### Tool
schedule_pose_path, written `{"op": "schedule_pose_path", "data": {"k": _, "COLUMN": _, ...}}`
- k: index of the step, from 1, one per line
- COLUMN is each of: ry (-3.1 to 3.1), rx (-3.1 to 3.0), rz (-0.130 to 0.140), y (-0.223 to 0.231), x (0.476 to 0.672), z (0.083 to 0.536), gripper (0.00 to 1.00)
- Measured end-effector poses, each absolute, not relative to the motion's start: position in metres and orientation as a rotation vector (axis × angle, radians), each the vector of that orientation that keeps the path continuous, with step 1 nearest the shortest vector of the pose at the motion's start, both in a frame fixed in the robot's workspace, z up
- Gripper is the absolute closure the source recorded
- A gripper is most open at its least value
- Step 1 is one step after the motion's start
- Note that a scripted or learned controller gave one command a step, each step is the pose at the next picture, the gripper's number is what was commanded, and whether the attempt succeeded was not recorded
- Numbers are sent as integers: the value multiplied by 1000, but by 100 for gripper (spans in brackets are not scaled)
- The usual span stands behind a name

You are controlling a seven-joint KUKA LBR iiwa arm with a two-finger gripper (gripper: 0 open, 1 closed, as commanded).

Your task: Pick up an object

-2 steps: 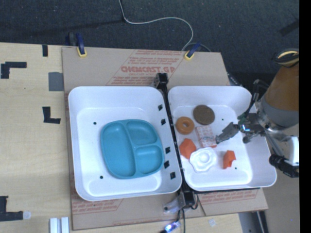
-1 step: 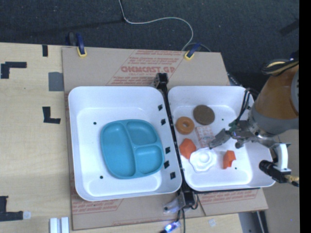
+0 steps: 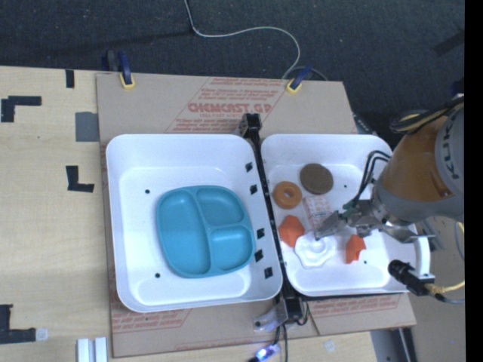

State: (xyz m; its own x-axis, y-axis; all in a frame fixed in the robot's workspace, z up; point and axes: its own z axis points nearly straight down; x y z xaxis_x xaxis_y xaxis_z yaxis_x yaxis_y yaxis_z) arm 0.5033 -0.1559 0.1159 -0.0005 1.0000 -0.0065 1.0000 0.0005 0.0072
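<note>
White plastic forms the two shallow bins that are set side by side on a sheet of brown cardboard [image 3: 226, 104], which is held to the bench by two blue-and-yellow clamps at its far edge. Red lettering is printed on the cardboard; the largest word can be read as "CHEMCAST", while the smaller lines around it are too blurred to be made out.

In the left bin [image 3: 124, 172] a teal divided plate [image 3: 204, 228] with three compartments is laid flat near the middle. In the right bin [image 3: 377, 277] several small objects are gathered: a brown round disc [image 3: 316, 178] toward the far side, a tan doughnut-shaped ring [image 3: 287, 194] just beside it, an orange chunk [image 3: 290, 229] nearer the divider, a white flat piece [image 3: 314, 252] just beside that chunk, and a smaller orange piece [image 3: 355, 249] to its right.

The grey arm with its orange band is seen reaching in from the right, and the gripper [image 3: 329, 227] is lowered among these objects, between the orange chunk and the smaller orange piece, just above the white flat piece. Whether anything is held cannot be told, as the tips are too small and blurred.

A thin white cable [image 3: 249, 30] is looped across the dark floor beyond the bench.
</note>
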Motion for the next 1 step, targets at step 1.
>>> {"op": "schedule_pose_path", "data": {"k": 1, "ry": 2221, "rx": 2216, "rz": 2, "y": -154, "x": 503, "z": 127, "gripper": 100}}
